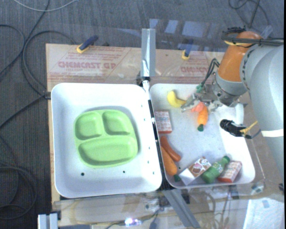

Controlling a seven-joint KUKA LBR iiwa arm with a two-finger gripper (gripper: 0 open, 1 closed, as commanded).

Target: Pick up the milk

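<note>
The grey arm (269,87) sits closest to my lens, its big link covering the right rim of the right bin (207,140). I take the small gabled carton with the brown and white faces to be the milk (199,167). It lies tipped over on the bin floor, pressed against the left side of the green bottle (215,170).

The claw (199,101) is well apart from the bottle, up toward the bin's far wall. It hangs over the top end of the carrot (201,117), with the banana (175,98) farther left again. I cannot tell whether it is wide or narrow; the wrist blocks my line to it. It carries nothing that I can make out.

As I judge it, the reach to the carton is not yet done. I would lift clear of the carrot first, then travel toward the bottle and stop over the carton just to its left. The crowding is the risk: the bottle touches the carton, and a red box (230,171) lies tight on the bottle's other side. I would turn the wrist so the claw closes across the carton's narrow width, away from the bottle, and descend slowly.
</note>
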